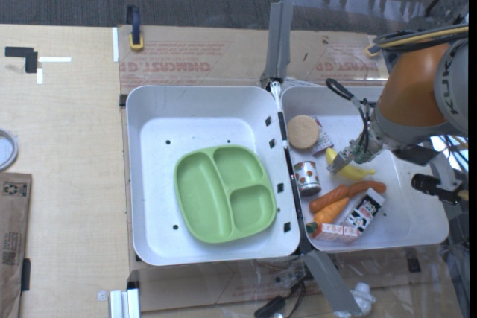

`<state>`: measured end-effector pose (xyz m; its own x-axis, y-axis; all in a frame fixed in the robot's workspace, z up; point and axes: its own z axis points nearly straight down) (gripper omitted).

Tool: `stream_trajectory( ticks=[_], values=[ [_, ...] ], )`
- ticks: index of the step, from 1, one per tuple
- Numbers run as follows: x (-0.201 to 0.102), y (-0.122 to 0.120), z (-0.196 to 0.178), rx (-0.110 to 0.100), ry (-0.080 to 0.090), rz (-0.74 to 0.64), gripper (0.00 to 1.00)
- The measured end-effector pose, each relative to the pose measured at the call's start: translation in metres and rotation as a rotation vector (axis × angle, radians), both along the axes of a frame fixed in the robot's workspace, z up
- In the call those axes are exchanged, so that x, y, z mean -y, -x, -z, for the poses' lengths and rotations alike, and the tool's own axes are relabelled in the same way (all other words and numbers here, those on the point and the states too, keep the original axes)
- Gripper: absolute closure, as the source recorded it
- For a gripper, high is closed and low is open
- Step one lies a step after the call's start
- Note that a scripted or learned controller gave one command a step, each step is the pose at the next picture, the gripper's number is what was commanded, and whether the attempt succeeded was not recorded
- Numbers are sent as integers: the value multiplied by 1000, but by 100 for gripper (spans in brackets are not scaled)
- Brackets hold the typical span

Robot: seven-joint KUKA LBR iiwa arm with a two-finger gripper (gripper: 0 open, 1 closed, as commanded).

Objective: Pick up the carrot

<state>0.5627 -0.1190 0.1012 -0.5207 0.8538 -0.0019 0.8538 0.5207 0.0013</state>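
Orange and long, the carrot (pixel 339 195) lies in the right bin (pixel 417 231), slanting from its blunt end near the small can (pixel 306 176) up toward the right, where its tip reaches just under the banana (pixel 350 170). A second, shorter orange piece (pixel 328 211) lies just below it, touching or nearly touching; I cannot tell whether that is another carrot or a part of the same toy. A black-and-white carton (pixel 364 211) lies against the carrot's lower right side, and a round tan bun (pixel 303 132) sits further up the bin, well clear of it.

The tool (pixel 344 159) hangs low over the banana, just above and to the right of the can, with the arm's orange band (pixel 414 89) behind it. It looks close to the banana and apart from the carrot. Whether it is spread or pressed together I cannot tell at this size and angle; nothing is visibly pinched in it.

As for progress, I judge the task hardly begun: the carrot rests on the bin floor, ungrasped. What is left is nearly everything: bringing the tool down over the carrot's middle, closing on it and lifting it free. The left bin (pixel 149 160) holds a green divided plate (pixel 226 192), which plays no part here.
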Motion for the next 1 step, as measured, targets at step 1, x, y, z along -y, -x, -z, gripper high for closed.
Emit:
stream_trajectory(
  ticks=[1],
  values=[
    [0,0,0,0,0,-1,0]
  ],
)
